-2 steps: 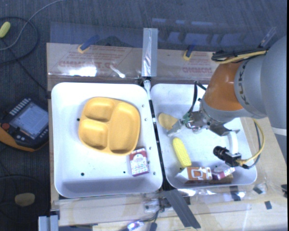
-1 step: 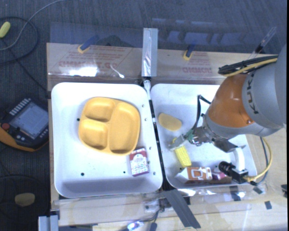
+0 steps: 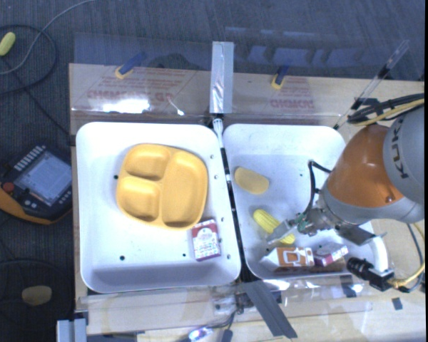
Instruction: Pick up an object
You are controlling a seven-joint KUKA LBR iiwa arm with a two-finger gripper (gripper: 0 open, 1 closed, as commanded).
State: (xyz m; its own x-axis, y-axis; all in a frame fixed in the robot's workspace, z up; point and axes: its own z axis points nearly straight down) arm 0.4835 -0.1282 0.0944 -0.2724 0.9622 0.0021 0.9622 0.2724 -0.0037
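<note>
Approach step, nothing lifted: claw [image 3: 289,232], fingers apart so far as I could judge, hung low in the right bin [image 3: 285,142] just beside the corn [image 3: 267,221], over a flat packet [image 3: 295,257]; next, lower and close.

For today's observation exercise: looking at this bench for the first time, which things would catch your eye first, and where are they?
The big yellow divided tray fills the middle of the left bin, with a small red box by its lower right corner. On the right, the arm's orange band looms over the right bin, its gripper low beside a corn cob. A yellow oval lies above the cob.
</note>
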